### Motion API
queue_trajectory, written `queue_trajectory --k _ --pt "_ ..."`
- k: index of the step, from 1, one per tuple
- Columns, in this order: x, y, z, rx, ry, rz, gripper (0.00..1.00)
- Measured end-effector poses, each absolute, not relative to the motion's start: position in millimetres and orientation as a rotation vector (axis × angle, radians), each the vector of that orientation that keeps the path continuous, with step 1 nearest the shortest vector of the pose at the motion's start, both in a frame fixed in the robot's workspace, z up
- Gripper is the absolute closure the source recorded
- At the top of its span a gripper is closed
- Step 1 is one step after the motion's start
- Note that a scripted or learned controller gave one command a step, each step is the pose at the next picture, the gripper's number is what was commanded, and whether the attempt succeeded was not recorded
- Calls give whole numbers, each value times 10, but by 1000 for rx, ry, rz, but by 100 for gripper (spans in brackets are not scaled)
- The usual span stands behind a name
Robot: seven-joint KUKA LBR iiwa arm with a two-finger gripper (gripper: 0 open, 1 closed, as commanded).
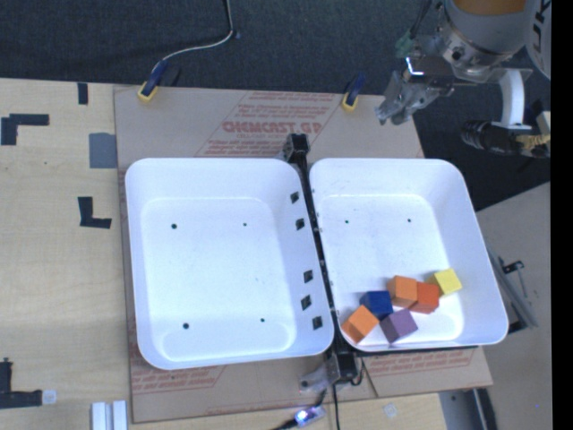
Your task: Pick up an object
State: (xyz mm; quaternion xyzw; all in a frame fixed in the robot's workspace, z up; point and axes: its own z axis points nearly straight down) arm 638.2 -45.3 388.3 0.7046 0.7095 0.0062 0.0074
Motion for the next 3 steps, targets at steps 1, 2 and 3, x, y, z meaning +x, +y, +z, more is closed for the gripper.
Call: queue_trajectory --k 1,2,3 --pt "6700 -286 4503 2214 2221 6 100" --pt "6558 -26 5027 2216 2223 3 100" --pt "6367 0 5365 2219 2222 2 100"
